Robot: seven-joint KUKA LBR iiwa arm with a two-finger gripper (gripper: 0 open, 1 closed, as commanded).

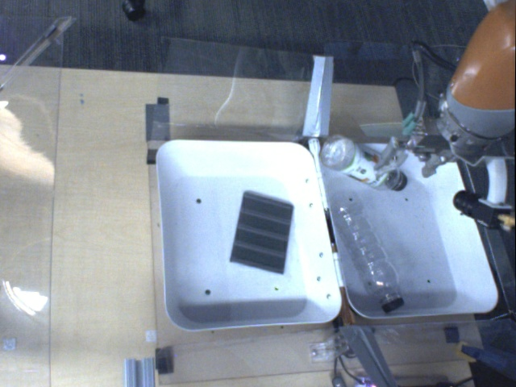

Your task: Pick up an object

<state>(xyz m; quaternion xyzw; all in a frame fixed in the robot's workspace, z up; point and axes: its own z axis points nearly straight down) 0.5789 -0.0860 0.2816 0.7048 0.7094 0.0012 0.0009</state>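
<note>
Gripper [393, 168] hangs at the right bin's [476, 293] far edge, beside 1 small bottle [343, 155] — grip state unreadable (too blurred); next, I judge, a descent onto it.

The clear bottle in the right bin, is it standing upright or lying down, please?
Lying down: the clear bottle rests lengthwise on the right bin floor, dark cap toward the near edge.

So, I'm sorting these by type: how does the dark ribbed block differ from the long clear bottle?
The ribbed block is dark, flat and opaque; the clear bottle is see-through, rounded and longer. The block lies in the left bin, the bottle in the right bin. Both lie slantwise, untouched.
</note>
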